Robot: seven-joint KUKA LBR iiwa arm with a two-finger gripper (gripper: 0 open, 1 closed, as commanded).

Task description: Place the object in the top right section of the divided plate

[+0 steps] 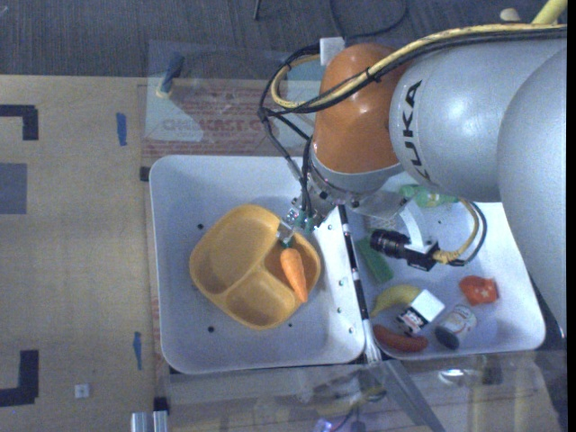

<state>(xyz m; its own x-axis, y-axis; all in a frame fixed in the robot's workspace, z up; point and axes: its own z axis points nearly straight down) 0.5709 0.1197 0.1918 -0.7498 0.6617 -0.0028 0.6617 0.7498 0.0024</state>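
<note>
The carrot [294, 274] was seen lying in the divided plate [220, 268]; the end effector [297, 219] was positioned above it, aperture undeterminable; food items were located right.

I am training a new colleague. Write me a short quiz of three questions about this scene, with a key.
1. True or false: the carrot lies inside the yellow divided plate.
2. Which bin holds the plate: A) left bin, B) right bin?
3. Fill in: the banana lies in the ____ bin.

Key: 1 true, it rests in the plate's section on the right side of the view, just below the pincer. 2 A. 3 right.
</note>
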